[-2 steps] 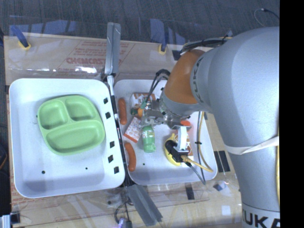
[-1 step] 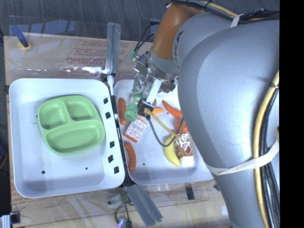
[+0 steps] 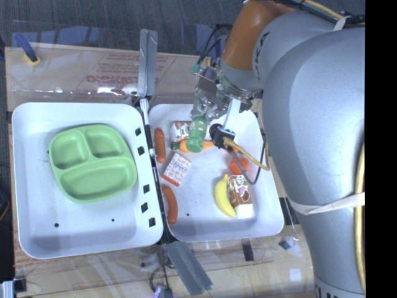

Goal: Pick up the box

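Overhead, the gripper (image 3: 202, 118) is hanging over the far end of the right bin (image 3: 263, 225), reaching in from the right on the grey arm (image 3: 310, 104) with its orange band (image 3: 243, 30). Whether the gripper is open or closed cannot be told, as its tip is merging with the clutter beneath it. A green bottle (image 3: 196, 135) is standing or lying directly under the tip, apparently touching it; whether it is being gripped is unclear. A yellow cable (image 3: 251, 160) is trailing from the wrist across the bin.

Just left of the bottle, a small packet (image 3: 180, 129) is lying against it, and an orange piece (image 3: 184, 146) is sitting at the bottle's base. The box (image 3: 177, 169), red and white, is lying flat and tilted on the bin floor, nearer the camera than the bottle and apart from the gripper. One sausage (image 3: 160, 145) is lying along the left wall beside the box; a second sausage (image 3: 170, 205) is lying further forward along the same wall.

Toward the right of this bin, an orange-red item (image 3: 239, 165) is sitting under the cable. Nearer the camera, a banana (image 3: 222, 198) is lying with a brown-and-white carton (image 3: 240, 194) touching its right side.

Across the divider, the left bin (image 3: 31, 228) is holding a green tray (image 3: 93, 163) with three compartments, turned slightly askew.
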Tool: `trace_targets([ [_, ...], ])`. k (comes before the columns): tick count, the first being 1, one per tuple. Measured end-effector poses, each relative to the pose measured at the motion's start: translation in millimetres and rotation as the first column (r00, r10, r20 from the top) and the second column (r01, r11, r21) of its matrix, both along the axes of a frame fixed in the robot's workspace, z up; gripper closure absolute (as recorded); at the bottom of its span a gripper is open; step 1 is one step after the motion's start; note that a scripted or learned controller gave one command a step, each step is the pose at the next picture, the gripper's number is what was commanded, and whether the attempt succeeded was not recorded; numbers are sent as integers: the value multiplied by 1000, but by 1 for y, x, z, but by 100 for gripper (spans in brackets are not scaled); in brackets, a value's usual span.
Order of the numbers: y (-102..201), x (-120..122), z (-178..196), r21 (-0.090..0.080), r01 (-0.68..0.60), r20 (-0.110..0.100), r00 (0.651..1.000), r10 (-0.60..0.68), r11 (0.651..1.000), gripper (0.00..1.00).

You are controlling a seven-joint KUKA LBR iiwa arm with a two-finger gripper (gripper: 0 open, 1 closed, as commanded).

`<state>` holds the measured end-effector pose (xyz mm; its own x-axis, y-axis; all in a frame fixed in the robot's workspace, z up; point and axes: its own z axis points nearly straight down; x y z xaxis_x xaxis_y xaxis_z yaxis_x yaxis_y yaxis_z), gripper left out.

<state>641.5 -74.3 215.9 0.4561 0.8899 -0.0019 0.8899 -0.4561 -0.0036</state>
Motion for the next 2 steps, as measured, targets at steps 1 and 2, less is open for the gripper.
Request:
trace_targets([
  [1,99,-11,-20,1,125,-3,992,-125,992,100],
  [2,159,-87,-25,-1,251,-3,968,-251,968,100],
])
